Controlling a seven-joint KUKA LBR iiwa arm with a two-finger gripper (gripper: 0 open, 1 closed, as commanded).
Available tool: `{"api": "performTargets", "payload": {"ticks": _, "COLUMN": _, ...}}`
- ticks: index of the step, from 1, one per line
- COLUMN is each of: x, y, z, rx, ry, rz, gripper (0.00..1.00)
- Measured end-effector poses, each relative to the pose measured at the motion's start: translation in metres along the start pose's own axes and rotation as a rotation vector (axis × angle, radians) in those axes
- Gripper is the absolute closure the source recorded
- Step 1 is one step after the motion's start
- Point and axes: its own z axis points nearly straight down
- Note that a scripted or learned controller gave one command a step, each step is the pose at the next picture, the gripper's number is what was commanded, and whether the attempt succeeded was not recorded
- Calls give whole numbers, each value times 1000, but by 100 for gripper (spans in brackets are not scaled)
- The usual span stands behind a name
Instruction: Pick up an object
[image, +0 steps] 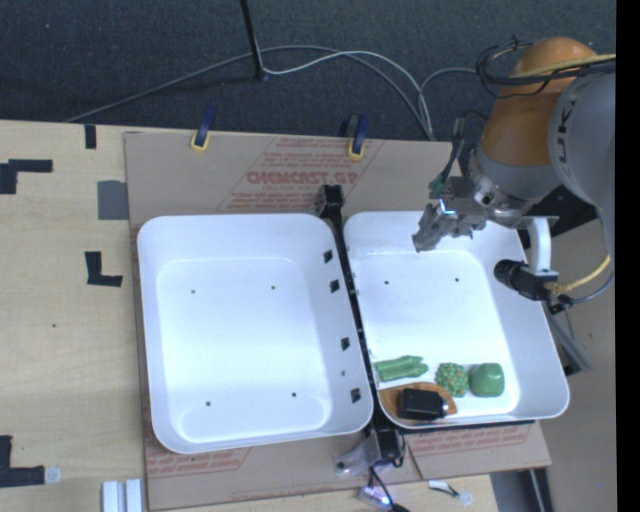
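Several small objects lie along the near edge of the right bin (520, 330): a long green pod-like piece (400, 368), a bumpy green broccoli-like piece (452, 377), a round green block (487, 379), and a black object (422, 404) resting on an orange one (442, 392). My gripper (432, 232) hangs over the far left part of the right bin, well away from those objects, with nothing visible between its fingers. Its fingers point down toward the bin's far wall.
The left bin (160, 300) sits beside the right one, with a black divider (342, 290) between them. Both rest on a cardboard sheet (280, 175) held by blue and yellow clamps. Cables run along the back. A black fitting (520, 277) juts from the arm.
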Motion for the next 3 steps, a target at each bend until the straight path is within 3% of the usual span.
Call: {"api": "performTargets", "payload": {"ticks": 3, "x": 160, "y": -17, "z": -4, "rx": 2, "ry": 1, "rz": -5, "gripper": 100}}
